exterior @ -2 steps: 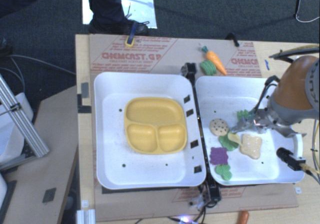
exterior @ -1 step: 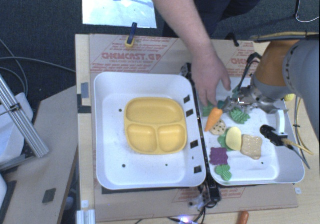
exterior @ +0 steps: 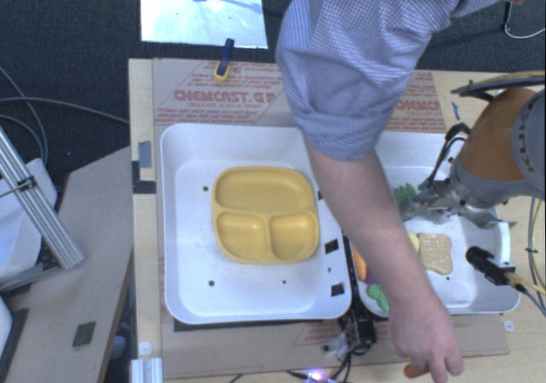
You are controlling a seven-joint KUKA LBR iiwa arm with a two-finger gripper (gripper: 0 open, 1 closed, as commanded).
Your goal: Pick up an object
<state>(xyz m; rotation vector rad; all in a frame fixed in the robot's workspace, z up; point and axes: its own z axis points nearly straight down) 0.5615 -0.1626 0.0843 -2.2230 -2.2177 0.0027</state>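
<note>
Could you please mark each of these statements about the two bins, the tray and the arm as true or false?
1. A yellow divided tray lies in the left bin. True.
2. The tray has three compartments. True.
3. A person's arm reaches down across the bench between the bins. True.
4. The person's sleeve is plain red. False: the sleeve is a blue and white check.
5. The robot arm reaches over the left bin. False: it is over the right bin.
6. The yellow tray is piled with toy food. False: its compartments look bare; small items lie in the right bin.
</note>
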